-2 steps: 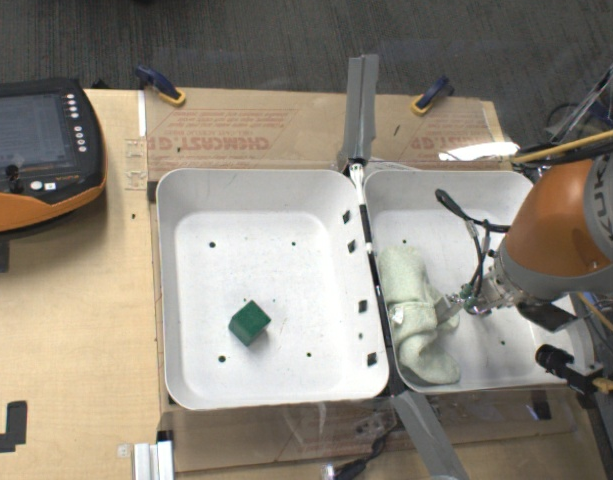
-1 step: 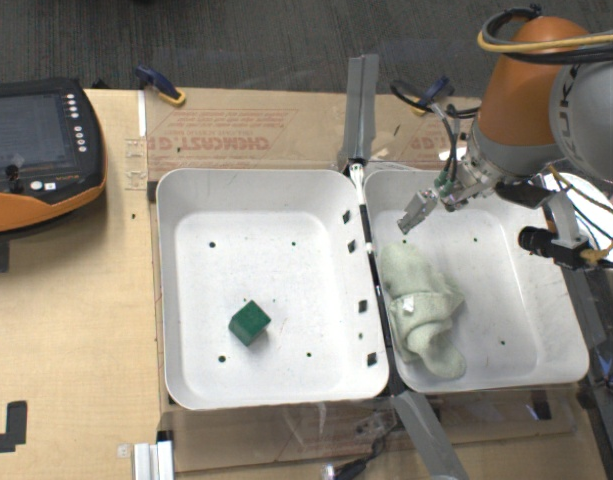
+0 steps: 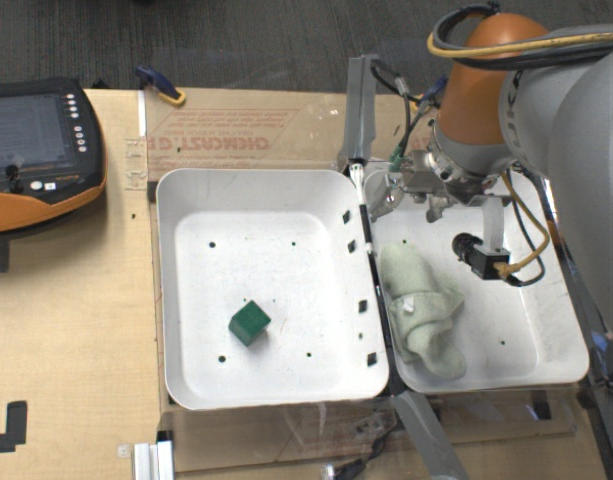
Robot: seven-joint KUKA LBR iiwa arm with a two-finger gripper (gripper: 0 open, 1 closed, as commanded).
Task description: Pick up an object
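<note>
While your claw [image 3: 426,200] hovers by the right bin's [image 3: 546,363] back edge, its spread unreadable, nothing is lifted yet.

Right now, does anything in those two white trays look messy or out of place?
Mostly tidy. The pale cloth lies crumpled in a heap against the right bin's left wall, and the green block sits turned at an angle in the left bin.

arm [image 3: 576,98]: cut by right edge | pendant [image 3: 36,153]: cut left
</note>
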